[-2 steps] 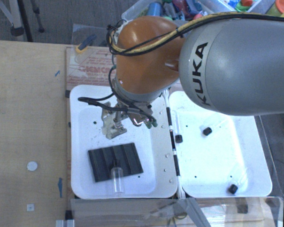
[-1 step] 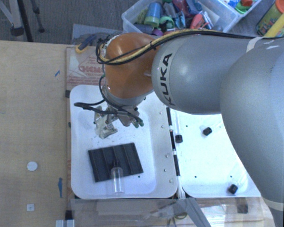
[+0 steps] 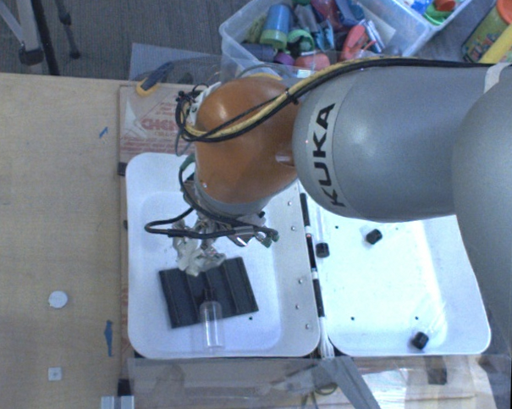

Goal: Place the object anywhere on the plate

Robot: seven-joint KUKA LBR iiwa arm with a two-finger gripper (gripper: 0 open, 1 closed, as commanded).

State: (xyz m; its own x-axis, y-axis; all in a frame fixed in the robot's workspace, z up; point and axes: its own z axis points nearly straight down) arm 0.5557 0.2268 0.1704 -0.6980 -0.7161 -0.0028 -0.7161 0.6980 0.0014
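— Clear plastic, that tube [image 3: 210, 322]? Which way does it run?

— Yes, a small see-through tube. Its long axis runs almost straight toward and away from the camera, one end on the dark ridged plate [image 3: 207, 291], the other pointing to the near rim of the left bin [image 3: 144, 237] and resting just past the plate's near edge.

— And the plate?

— Black, rectangular, turned a little askew, lying flat in the near half of the left bin.

— Where is the pincer [image 3: 200, 255]?

— Under the orange wrist band [image 3: 238, 135], over the far edge of the plate. The tube lies nearer the camera than the pincer, apart from it, not between its fingers.

— Open or closed?

— I cannot tell; cables and pale parts crowd that spot.

— Anything else?

— Two small black bits [image 3: 373, 237] in the right bin [image 3: 405, 282], and a tub of coloured toys [image 3: 332, 25] beyond the bench [image 3: 45, 190]
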